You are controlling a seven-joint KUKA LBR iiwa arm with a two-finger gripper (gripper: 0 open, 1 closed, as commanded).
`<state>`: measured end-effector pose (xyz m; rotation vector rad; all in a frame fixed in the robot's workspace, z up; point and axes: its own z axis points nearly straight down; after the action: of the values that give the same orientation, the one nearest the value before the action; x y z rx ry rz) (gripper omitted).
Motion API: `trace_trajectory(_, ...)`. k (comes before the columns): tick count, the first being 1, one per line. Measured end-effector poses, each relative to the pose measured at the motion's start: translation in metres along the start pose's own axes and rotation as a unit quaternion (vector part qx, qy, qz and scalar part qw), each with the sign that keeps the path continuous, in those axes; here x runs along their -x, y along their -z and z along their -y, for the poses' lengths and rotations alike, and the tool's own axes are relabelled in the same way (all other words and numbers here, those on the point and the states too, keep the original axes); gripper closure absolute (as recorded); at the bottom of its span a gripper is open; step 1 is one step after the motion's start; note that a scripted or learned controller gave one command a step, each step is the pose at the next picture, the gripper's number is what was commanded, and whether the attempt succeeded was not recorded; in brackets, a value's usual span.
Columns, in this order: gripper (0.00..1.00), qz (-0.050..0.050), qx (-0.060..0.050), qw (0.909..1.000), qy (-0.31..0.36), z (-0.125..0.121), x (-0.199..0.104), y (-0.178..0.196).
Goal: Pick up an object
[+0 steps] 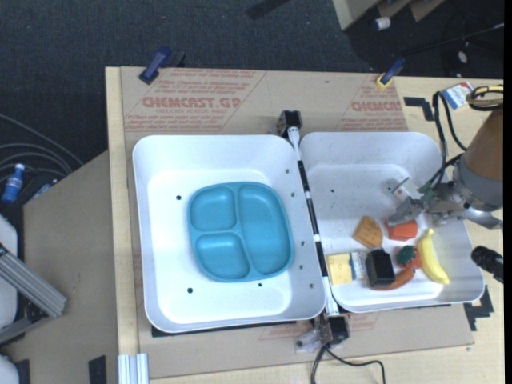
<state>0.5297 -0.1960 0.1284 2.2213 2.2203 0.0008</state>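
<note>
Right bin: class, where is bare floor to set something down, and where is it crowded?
The right bin is bare along its far half. Its near half is crowded: cracker, banana, black block, yellow block and the gripper.

Place: you're looking at a robotics lab.
Bench [120, 214]: bare plywood, clamps [157, 64] at its edge.
Floor: loose cables [32, 146] on dark carpet.

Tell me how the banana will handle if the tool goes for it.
The banana looks like smooth toy plastic, so probably light, stiff and a bit slippery. Its curved shape may pivot or slide when nudged. It lies near the right bin's wall, limiting approach.
</note>
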Motion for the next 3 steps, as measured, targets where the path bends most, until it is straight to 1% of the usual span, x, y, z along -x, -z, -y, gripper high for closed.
trace_trajectory(1,0.00,-0.001,-0.001,1.0000,0.001,-0.073,-0.056,-0.044)
trace_trajectory(2,0.00,0.000,0.000,1.0000,0.001,-0.125,-0.063,-0.043)
trace_trajectory(3,1.00,0.001,0.001,1.0000,0.002,-0.126,-0.063,-0.033)
